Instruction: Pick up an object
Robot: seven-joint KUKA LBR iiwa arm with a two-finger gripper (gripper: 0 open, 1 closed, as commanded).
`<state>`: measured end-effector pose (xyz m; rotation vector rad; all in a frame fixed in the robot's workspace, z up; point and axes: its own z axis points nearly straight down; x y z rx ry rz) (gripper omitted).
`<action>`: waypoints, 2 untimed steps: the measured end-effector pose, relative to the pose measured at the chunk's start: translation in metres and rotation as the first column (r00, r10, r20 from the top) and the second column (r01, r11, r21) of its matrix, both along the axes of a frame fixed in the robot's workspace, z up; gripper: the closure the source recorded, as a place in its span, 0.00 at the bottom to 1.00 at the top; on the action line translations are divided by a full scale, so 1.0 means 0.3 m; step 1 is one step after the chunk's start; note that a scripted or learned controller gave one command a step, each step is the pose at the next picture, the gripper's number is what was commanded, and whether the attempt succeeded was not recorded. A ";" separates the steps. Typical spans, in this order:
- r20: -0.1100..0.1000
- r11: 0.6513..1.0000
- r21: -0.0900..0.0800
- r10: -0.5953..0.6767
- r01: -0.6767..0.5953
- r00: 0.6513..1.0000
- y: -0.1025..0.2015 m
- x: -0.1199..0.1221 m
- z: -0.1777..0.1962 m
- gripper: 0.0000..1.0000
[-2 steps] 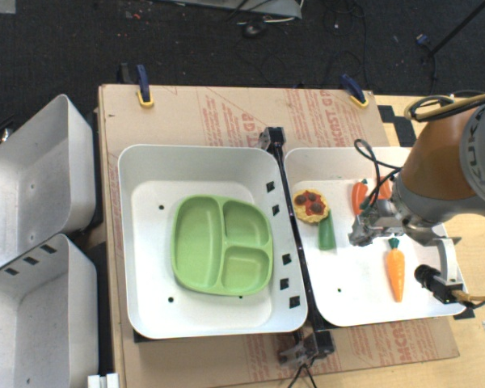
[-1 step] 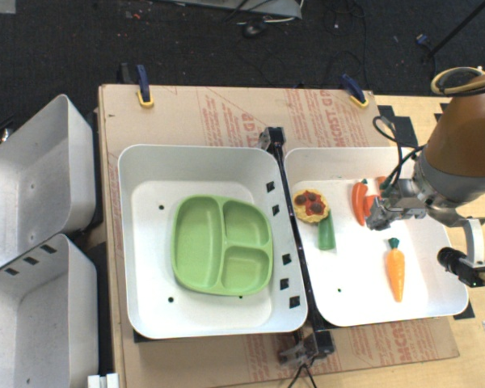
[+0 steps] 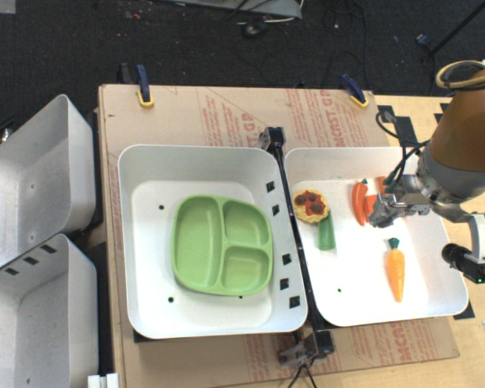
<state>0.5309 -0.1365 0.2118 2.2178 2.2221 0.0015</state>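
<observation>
Orange carrot (image 3: 396, 274); tool (image 3: 381, 214) perhaps above chilli (image 3: 360, 202).

I counted two white bins (image 3: 137, 241); one green divided plate (image 3: 223, 245); one orange carrot (image 3: 396, 272); one red pepper (image 3: 360, 203); one small tart (image 3: 311, 206); one green piece (image 3: 326, 234).

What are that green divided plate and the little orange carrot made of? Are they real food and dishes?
The light green three-compartment plate looks like moulded plastic: even colour, soft sheen, rounded ridges. The small orange carrot with a green top seems to be a toy, likely plastic or rubber, given its smooth, uniform surface. The white shallow bin holding it looks like thin matte plastic.
</observation>
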 end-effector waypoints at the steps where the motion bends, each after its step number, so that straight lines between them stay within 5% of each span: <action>1: -0.001 1.000 0.002 0.006 -0.006 1.000 0.170 0.040 0.030 1.00; 2: -0.004 1.000 0.003 0.005 -0.005 1.000 0.357 0.028 0.008 1.00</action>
